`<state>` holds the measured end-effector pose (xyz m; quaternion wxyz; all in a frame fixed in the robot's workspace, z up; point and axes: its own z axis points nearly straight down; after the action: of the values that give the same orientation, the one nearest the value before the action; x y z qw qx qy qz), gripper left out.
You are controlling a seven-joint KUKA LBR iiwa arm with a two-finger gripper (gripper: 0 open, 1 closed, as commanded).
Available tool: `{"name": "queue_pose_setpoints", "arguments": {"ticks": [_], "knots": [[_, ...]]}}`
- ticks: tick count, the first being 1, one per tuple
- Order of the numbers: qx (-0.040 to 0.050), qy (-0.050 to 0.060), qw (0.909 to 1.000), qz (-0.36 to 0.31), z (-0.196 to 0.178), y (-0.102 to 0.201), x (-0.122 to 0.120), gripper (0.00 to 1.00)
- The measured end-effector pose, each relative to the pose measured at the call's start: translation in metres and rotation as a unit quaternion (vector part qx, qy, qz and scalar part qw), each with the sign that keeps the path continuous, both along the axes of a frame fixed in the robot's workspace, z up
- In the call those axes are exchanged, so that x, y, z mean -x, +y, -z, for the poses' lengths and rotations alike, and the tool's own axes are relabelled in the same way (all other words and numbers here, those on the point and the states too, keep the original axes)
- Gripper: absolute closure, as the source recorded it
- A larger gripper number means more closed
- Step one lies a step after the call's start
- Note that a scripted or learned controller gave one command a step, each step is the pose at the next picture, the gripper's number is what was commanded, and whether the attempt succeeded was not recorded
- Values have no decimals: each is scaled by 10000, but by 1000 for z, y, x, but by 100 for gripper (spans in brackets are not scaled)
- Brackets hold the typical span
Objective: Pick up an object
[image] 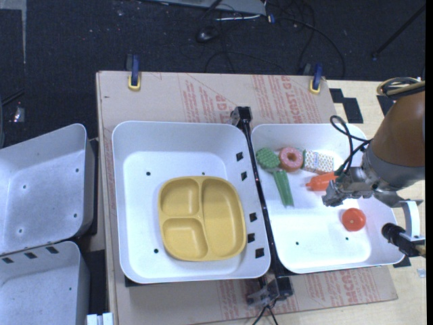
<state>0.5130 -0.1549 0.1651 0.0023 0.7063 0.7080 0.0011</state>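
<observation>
The right bin (318, 249) holds several small toys: a green leafy piece (267, 158) with a green stalk (284, 188), a pink donut (291, 158), a white speckled block (318, 160), an orange piece (318, 181) and a red round tomato (352, 219). My gripper (333, 196) hangs low over the right bin, just right of the orange piece and up-left of the tomato. Nothing shows between its tips, and the wrist hides how the fingers stand.
The left bin (135, 181) carries a yellow divided plate (201, 218). A black divider (256, 181) runs between the two bins. Cables (348, 141) loop from the arm over the right bin's far corner. Grey trays (40, 181) lie off the bench at left.
</observation>
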Motion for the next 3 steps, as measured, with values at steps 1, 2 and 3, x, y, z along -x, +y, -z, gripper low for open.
{"name": "queue_pose_setpoints", "arguments": {"ticks": [1, 2, 3], "knots": [[3, -10, 10000, -6, -63, 3, -4, 100], [-3, 12, 10000, -3, -78, 3, -5, 100], [-17, 24, 10000, -30, -82, 57, -8, 100]]}}
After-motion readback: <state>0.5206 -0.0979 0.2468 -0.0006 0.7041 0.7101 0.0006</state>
